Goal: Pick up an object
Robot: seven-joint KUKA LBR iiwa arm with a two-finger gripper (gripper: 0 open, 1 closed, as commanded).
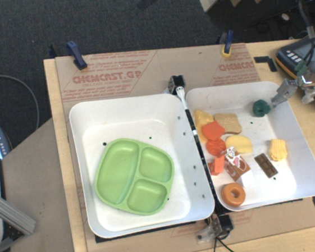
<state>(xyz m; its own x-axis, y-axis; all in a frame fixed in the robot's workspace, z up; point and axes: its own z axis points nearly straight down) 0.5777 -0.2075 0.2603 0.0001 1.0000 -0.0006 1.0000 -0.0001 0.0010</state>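
Observation:
The right bin [294,135] holds several toy foods. A small dark green round piece [261,107] lies at its far right. A tan bread slice [228,122], orange-red pieces [213,131], a yellow wedge [238,144], a yellow corn-like piece [278,149], a brown chocolate bar [266,165] and an orange donut [233,194] lie nearer the middle and front. My gripper [281,95] hangs over the bin's far right rim, just right of the green piece and apart from it. Nothing shows in its grasp.
The left bin [84,125] holds a light green divided plate [135,176]. A black divider [196,141] runs between the bins. Blue [76,54] and yellow-blue [227,43] clamps hold the board's back edge. Cables and a yellow device [294,59] sit at the far right.

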